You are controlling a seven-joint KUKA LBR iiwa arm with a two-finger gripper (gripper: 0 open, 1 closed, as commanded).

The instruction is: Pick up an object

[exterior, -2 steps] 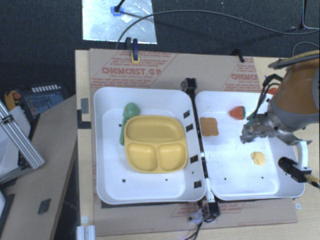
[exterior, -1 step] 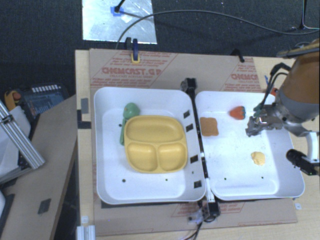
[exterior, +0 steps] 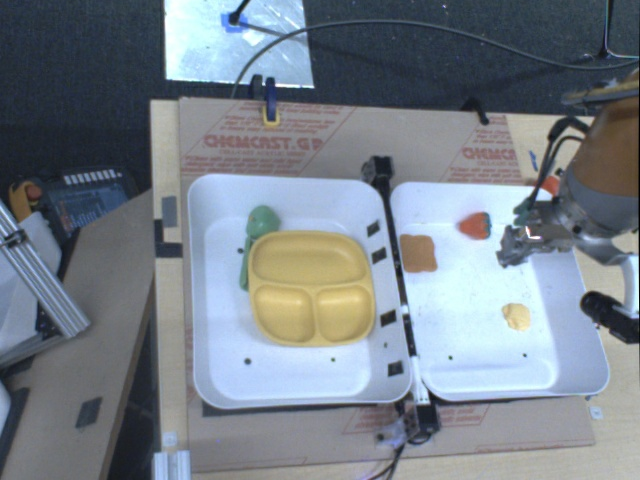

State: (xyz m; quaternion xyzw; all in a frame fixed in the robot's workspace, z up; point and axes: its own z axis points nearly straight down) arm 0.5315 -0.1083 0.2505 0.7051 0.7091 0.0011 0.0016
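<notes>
In the right bin [exterior: 570, 368] lie a red-orange piece with a green tip [exterior: 476, 225], a flat brown square [exterior: 418, 253] near the bin's left wall, and a small yellow lump [exterior: 516, 316]. My gripper [exterior: 513, 247] hangs over the right bin's upper right part, just right of and below the red-orange piece, above the yellow lump. I see nothing between its tips. The left bin [exterior: 215, 368] holds a yellow divided tray [exterior: 310, 286] with a green object [exterior: 258, 230] partly tucked under its upper left corner.
The two bins sit on a cardboard sheet [exterior: 300, 133], with black clips [exterior: 380, 171] along the seam between them. A cable runs across the dark floor behind. A side bench with a metal rail [exterior: 40, 278] stands at the left.
</notes>
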